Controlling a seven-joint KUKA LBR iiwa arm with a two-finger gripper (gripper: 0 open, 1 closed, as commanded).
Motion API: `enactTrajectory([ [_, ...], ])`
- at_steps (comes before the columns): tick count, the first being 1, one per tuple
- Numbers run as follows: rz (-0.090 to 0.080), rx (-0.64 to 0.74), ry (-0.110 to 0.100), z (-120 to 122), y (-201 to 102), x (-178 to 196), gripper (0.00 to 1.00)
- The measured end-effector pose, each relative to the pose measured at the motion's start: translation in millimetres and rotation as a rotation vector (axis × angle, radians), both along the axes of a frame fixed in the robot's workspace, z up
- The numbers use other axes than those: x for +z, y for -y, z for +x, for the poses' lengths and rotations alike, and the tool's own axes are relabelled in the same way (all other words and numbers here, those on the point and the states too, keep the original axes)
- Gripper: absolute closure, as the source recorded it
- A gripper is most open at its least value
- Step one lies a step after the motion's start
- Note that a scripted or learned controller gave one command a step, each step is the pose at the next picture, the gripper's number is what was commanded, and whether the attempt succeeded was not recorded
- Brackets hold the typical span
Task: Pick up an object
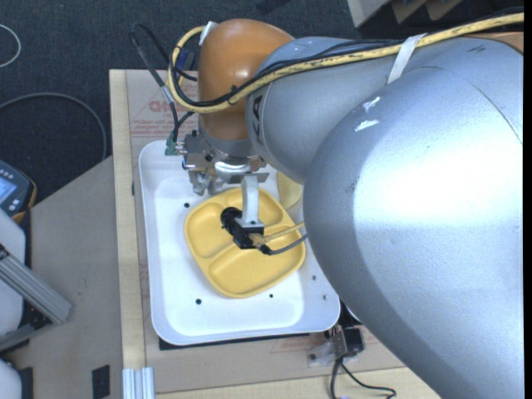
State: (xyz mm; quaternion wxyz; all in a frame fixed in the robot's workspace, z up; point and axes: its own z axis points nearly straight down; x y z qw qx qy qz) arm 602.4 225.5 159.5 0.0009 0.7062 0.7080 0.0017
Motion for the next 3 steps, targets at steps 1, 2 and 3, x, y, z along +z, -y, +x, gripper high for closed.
enactTrajectory([
  [1,0.000,0.001,0.002,0,0,10,1.00],
  [2,0.000,0.001,-0.010,-92,0,82,1.00],
  [3,-0.003,-0.003,-0.010,-80,1,48,1.00],
])
